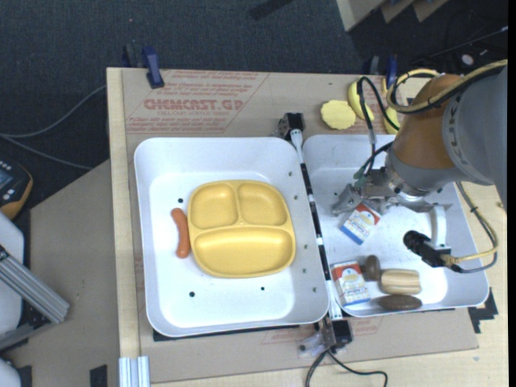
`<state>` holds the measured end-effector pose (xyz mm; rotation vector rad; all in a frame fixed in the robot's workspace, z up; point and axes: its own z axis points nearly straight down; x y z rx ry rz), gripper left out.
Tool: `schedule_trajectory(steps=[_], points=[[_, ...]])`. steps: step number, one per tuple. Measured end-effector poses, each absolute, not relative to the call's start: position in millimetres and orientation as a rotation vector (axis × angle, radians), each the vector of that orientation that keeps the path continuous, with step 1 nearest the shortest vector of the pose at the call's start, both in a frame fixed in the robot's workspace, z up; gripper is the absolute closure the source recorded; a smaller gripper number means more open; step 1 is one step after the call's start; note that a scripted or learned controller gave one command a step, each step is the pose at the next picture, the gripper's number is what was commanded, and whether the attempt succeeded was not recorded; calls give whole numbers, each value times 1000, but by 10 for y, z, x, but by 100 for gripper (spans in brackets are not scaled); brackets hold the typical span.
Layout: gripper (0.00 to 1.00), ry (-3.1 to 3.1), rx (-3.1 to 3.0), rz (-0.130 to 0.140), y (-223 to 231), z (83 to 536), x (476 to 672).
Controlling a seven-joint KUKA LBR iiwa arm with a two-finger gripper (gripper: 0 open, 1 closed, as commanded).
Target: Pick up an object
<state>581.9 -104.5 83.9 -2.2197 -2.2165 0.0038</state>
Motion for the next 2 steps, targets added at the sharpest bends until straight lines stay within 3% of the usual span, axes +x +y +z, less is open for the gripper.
schedule_trajectory(steps=[1,2], points=[[0,-2224,-2226,-2,-1319,849,6139],[0,-2217,-2220,3,-1246,845,5843]])
